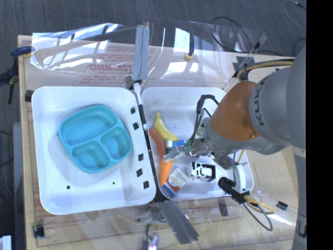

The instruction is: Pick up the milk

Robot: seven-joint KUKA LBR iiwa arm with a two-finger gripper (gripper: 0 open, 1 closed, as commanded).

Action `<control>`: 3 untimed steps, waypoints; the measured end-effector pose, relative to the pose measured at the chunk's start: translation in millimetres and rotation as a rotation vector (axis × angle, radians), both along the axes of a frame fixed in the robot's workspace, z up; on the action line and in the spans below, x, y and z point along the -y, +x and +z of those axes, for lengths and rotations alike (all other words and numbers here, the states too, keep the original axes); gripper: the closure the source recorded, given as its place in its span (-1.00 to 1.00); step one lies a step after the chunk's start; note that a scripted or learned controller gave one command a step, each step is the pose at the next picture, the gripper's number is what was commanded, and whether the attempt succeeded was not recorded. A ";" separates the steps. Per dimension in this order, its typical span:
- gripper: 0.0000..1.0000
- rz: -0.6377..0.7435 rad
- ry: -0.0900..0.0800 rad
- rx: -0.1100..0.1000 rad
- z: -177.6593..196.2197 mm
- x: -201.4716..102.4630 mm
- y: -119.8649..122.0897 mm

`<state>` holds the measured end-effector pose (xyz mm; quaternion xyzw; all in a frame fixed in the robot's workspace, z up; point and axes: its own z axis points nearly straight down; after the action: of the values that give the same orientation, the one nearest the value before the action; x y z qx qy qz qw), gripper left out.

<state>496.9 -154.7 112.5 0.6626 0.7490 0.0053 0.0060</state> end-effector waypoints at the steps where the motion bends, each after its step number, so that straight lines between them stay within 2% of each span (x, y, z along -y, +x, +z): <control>1: -1.00 -0.025 0.000 -0.016 -20.3 -13.2 19.6; 2: -1.00 -0.102 0.001 -0.018 -20.6 -26.0 91.8; 3: 1.00 -0.097 0.002 -0.020 -10.8 -27.0 91.9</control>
<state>588.9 -127.7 101.7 0.6979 0.7162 -0.0008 -0.0018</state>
